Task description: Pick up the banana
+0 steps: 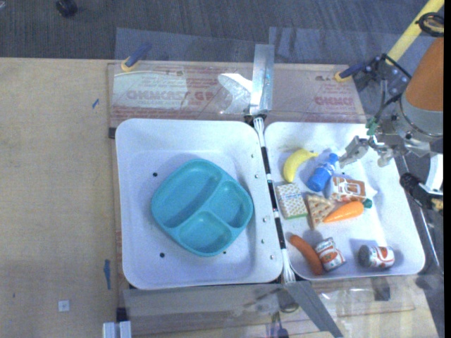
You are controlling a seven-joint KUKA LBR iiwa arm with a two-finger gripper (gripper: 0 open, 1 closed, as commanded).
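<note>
The yellow banana (296, 164) lies curved in the upper left part of the right bin (412, 238), close to the divider between the bins. A blue bottle (320, 177) rests just to its right, touching or nearly touching it. My gripper (368, 152) hangs over the upper right part of that bin, roughly a hand's width to the right of the banana and beyond the bottle. Its fingers (350, 151) are spread open with nothing between them.
Below the banana lie a small cracker box (289, 200), an orange carrot (345, 212), a red sausage (306, 253) and two cans (330, 253) (375, 256). The left bin (134, 189) holds a teal divided plate (202, 207).
</note>
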